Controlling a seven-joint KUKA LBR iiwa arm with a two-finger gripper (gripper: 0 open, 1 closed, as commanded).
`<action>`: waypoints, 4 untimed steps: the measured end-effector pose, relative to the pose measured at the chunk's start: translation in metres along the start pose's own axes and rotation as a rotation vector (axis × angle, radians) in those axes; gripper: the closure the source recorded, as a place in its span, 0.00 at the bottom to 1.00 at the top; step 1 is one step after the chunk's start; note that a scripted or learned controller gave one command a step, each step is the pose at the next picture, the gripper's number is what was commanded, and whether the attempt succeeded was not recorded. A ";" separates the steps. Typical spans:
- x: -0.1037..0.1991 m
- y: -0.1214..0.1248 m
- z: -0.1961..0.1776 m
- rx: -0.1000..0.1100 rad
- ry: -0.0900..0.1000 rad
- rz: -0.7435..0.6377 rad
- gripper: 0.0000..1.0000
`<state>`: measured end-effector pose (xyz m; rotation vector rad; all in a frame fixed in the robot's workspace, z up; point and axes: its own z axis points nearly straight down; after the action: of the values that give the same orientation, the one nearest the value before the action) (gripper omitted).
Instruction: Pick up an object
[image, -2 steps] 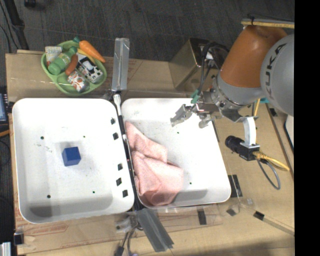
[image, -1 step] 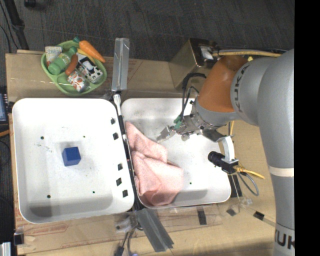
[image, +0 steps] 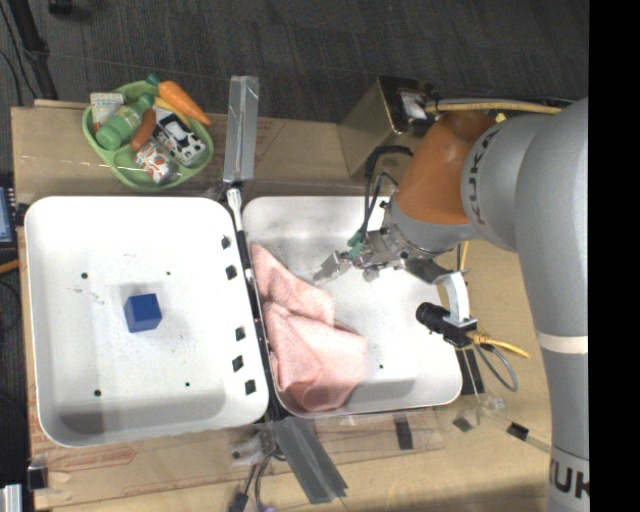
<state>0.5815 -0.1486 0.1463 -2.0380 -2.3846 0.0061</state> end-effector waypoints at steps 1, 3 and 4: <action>0.000 -0.031 0.055 -0.003 0.000 -0.159 0.00; 0.024 -0.008 -0.031 -0.004 -0.002 -0.127 1.00; 0.024 -0.008 -0.031 -0.004 -0.002 -0.126 0.00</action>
<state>0.5703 -0.1261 0.1771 -1.8863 -2.5111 0.0024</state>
